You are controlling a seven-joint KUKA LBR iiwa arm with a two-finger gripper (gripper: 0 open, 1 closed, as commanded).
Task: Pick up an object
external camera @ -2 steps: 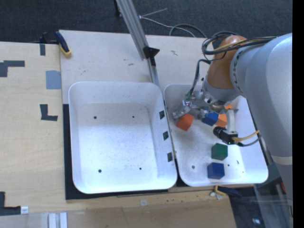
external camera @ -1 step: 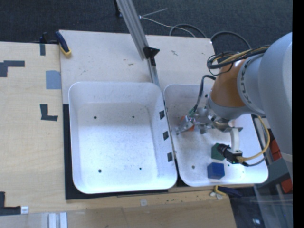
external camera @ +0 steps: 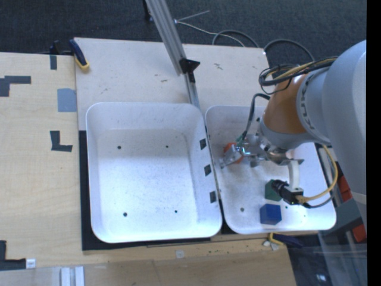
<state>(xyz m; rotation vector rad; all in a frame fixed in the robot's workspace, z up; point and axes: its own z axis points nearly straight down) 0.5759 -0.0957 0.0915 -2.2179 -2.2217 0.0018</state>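
From my feed, the left bin [external camera: 149, 171] sits on the table [external camera: 36, 159], its white floor only speckled. Just beside it, the right bin [external camera: 238, 213] carries the objects. At that bin's left side I see a small orange-red object [external camera: 229, 150] lying near the wall that meets the left bin; it is too small and blurred for me to give its long axis or heading. The end effector [external camera: 239, 154] hangs right against it, and I cannot tell whether it is open or closed. Further right and nearer the camera, a dark green object [external camera: 274, 190] lies close to a blue block [external camera: 270, 213], the block near the front rim.
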